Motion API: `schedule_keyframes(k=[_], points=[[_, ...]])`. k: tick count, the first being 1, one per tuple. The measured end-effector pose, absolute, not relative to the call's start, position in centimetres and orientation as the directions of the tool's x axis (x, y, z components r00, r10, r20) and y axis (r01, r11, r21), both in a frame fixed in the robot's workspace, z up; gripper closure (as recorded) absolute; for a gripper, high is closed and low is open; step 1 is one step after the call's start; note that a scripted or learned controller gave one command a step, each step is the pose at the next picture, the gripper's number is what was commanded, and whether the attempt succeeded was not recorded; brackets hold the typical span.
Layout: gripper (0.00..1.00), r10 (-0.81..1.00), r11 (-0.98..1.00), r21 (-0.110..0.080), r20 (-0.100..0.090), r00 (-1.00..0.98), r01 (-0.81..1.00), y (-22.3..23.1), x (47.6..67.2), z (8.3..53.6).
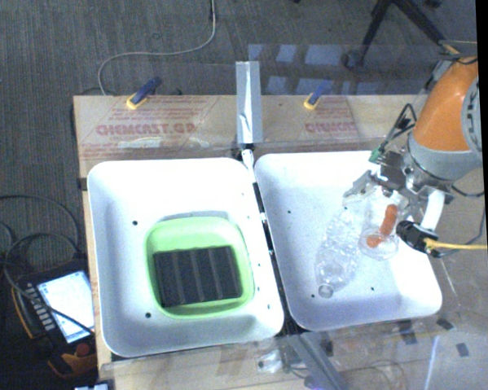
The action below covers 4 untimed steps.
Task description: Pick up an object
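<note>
From above, the bench carries two shallow white bins. I take the right-hand white bin as the landmark. Lying along its middle, slanting from lower left to upper right, is a clear crumpled plastic bottle, cap end towards the bin's near left corner. Just beyond the bottle's upper end, towards the bin's right wall, sits a small clear cup-like piece with an orange item inside; what exactly it is cannot be made out. To the left of the landmark bin, touching it along the shared rim, the left white bin holds a light green plastic tray with a dark ribbed insert.

The grey arm with its orange band reaches over the landmark bin's upper right corner. The gripper hangs low there, near the bottle's upper end and the orange item. Its claw is lost among clear plastic and dark fittings, so I cannot tell whether it is wide, narrow, or clamped on anything.

For a sound pick, the bottle looks the likeliest target. It is thin, slippery and springy, so the claw should straddle its body across the narrow width, well away from the bin wall, close gently, and lift straight up.
</note>
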<state>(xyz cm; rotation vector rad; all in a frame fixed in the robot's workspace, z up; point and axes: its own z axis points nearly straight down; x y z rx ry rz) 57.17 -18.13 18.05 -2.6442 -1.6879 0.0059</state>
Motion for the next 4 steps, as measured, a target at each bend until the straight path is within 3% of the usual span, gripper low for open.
schedule_keyframes(k=[1,2,3,4], points=[[0.00,0.976,-0.220,-0.003,0.000,0.220,0.976,-19.9,56.1,16.7],[0.00,0.993,-0.118,-0.001,-0.001,0.118,0.993,-21.8,54.8,19.1],[0.00,0.988,0.154,0.000,-0.001,-0.154,0.988,-21.2,55.5,26.3],[0.00,1.000,-0.018,-0.001,0.001,0.018,1.000,-21.1,53.3,24.4]])
